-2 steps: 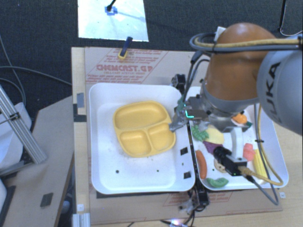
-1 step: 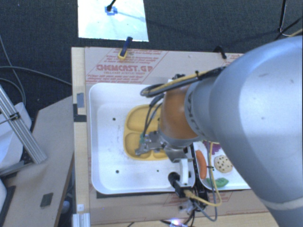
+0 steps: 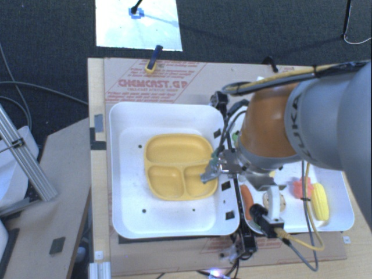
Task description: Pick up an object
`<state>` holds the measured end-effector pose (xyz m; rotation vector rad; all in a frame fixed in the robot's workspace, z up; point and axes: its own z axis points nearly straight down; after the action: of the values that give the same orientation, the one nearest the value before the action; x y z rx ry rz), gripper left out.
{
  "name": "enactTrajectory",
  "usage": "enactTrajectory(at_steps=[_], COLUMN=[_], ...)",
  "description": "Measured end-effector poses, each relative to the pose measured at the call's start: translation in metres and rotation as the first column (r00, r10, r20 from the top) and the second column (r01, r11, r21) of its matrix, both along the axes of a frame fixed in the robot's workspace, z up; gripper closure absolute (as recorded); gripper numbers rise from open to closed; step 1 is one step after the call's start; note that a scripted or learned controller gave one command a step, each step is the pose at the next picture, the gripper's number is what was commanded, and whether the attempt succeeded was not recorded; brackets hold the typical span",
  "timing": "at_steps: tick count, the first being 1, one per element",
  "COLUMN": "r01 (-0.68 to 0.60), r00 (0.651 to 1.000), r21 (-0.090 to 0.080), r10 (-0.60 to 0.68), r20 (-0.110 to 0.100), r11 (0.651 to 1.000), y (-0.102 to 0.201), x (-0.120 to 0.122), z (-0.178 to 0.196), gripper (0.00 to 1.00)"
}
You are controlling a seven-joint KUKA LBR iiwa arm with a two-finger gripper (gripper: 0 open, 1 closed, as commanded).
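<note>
One yellow tray (image 3: 174, 164) lies in the left bin (image 3: 125, 214), gripper (image 3: 210, 173) at its edge.

A blue and yellow marker (image 3: 153, 59) is seen lying on the brown board (image 3: 174, 80) behind the bins, just below a pale sheet (image 3: 138, 25).

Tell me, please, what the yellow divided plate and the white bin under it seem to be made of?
The yellow divided plate looks like moulded plastic with a matte, even colour; its rounded compartment ridges suggest one pressed piece. The left white bin seems to be thin formed plastic, smooth with a slight sheen, with soft rounded corners and a raised rim. Neither can be confirmed from the look alone.
</note>
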<state>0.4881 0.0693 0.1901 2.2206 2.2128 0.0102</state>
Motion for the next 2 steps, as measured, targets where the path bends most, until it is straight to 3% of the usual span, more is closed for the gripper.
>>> enactTrajectory(at_steps=[1,2], r01=[-0.011,0.000], r00=[1.000,1.000], r21=[0.000,-0.001], r10=[0.011,0.000], r20=[-0.009,0.000], r11=[1.000,1.000], y=[0.053,-0.036], x=[-0.002,0.017], z=[-0.077,-0.001], gripper=[0.00,0.00])
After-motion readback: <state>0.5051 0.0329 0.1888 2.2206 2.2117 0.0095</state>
